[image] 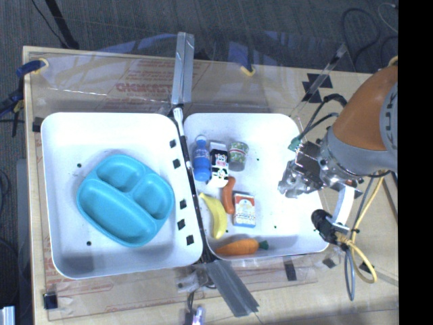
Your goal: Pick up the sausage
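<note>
Sausage [229, 193] between banana [216, 215], carton [244, 210].

Blue divided plate [126, 198] in white left bin [61, 249]. Reddish-brown sausage [229, 192], yellow banana [216, 215], orange carrot [237, 247], blue bottle [201, 159] in white right bin [270, 131].

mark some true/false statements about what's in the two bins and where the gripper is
1. The blue divided plate lies in the left bin. True.
2. The sausage sits on the blue divided plate. False: it lies in the right bin, between the banana and the small carton.
3. The gripper hovers over the right side of the right bin. True.
4. The carrot lies at the far edge of its bin. False: it lies along the near edge.
5. The blue bottle stands in the left bin. False: right bin.
</note>
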Controlling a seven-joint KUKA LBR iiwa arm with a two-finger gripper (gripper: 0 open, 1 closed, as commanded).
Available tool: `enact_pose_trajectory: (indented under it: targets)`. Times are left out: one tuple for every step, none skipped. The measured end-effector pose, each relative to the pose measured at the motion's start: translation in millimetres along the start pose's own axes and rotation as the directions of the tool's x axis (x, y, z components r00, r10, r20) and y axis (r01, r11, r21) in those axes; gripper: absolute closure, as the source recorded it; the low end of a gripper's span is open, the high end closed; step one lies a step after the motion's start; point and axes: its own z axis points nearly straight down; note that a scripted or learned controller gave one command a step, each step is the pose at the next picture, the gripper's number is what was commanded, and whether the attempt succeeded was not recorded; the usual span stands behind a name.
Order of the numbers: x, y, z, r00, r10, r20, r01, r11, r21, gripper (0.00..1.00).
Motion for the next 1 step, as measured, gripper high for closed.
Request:
enact_pose_trajectory:
  targets:
    - [0.6, -2.4, 53.9, 0.977, 0.212, -0.001, -0.212, 0.977, -0.003, 1.00]
